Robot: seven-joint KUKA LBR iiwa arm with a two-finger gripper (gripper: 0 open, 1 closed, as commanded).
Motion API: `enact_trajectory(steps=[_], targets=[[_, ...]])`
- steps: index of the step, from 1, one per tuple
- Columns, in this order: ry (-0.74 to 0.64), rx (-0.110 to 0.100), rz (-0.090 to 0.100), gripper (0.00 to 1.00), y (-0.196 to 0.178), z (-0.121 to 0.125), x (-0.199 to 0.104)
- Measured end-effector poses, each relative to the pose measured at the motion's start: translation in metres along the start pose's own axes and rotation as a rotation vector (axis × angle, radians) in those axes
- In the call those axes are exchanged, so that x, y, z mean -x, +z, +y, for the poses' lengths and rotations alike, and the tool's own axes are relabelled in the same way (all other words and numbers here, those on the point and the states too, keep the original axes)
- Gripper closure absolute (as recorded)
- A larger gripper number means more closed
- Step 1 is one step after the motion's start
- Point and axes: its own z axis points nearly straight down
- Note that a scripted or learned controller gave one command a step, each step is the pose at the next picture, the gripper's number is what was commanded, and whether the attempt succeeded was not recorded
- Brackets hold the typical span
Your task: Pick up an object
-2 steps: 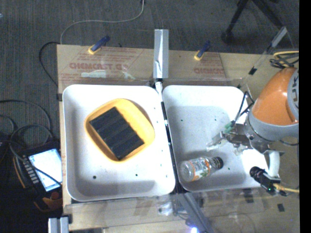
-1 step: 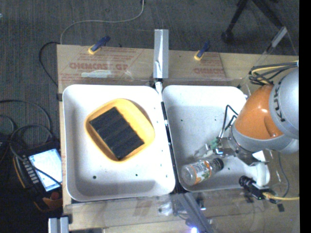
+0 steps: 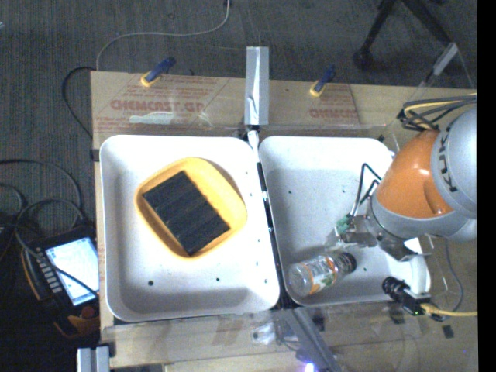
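Bottle (image 3: 320, 273) is the one loose thing seen in the right bin (image 3: 310, 169): a small clear plastic one with a printed label and a dark cap, laid on its side near the bin's front edge, its base towards the front-left corner and its cap pointed right and slightly away. Just beside the cap, to the right, the gripper (image 3: 350, 235) is found low over the bin floor, largely covered by the arm's own wrist; whether it is spread or pressed together cannot be told, and nothing is seen to be pinched in it. Above it the grey wrist and the orange band (image 3: 411, 180) are seen reaching in from the right, with thin dark cables looped beside them. The rest of the right bin's white floor is seen bare towards the back. In the left bin (image 3: 116, 208), well apart from the bottle, a yellow dish (image 3: 229, 188) is set near the middle, and a black ridged slab (image 3: 186, 211) is laid in it at a slant. Behind both bins a brown board (image 3: 116, 99) is clamped with two blue-and-yellow clamps (image 3: 157, 70), and a metal upright (image 3: 256, 84) is placed between the bins.
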Motion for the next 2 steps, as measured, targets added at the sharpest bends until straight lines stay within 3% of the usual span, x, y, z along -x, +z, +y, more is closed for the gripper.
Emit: enact_trajectory(steps=[1, 2], targets=[[0.000, -0.001, 0.000, 0.00, 0.000, 0.000, 0.000], [-0.068, -0.016, -0.001, 0.00, -0.081, 0.013, -0.059]])
